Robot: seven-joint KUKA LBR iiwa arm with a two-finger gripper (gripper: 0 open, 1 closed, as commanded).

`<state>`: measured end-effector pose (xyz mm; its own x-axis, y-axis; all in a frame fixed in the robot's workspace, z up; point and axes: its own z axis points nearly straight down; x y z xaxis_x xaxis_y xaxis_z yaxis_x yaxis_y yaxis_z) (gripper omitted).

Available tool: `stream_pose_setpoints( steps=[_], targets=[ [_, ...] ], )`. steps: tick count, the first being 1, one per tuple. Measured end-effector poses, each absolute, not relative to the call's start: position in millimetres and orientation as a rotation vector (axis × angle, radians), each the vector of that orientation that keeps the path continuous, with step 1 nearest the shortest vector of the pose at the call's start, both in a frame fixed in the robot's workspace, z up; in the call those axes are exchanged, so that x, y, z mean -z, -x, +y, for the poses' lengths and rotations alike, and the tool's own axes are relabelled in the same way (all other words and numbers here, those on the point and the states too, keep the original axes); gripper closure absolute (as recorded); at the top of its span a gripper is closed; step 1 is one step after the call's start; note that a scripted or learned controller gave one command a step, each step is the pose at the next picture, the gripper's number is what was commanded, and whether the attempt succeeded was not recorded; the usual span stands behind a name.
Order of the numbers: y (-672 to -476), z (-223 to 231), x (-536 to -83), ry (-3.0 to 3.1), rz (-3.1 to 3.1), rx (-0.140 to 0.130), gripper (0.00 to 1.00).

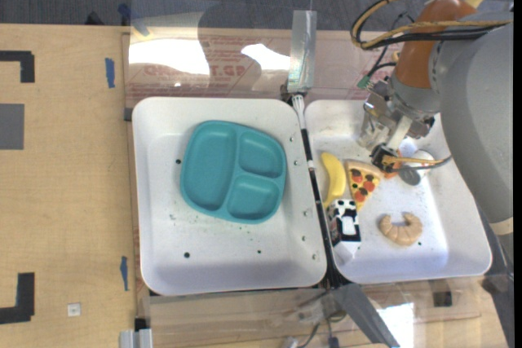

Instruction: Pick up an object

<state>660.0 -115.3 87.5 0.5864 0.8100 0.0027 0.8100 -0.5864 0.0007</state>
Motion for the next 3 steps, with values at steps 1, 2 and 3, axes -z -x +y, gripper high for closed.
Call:
stream_pose_setpoints(
  steps=[1, 2, 3],
  targets=[
    [-649.5, -107, -88, 3.007, -0.908, 0.004, 1.00],
    [-635.6, -158, -88, 2.783, -1.462, 0.002, 1.00],
    [-649.9, -184, -87, 2.901, -1.208, 0.002, 1.00]
  ],
)
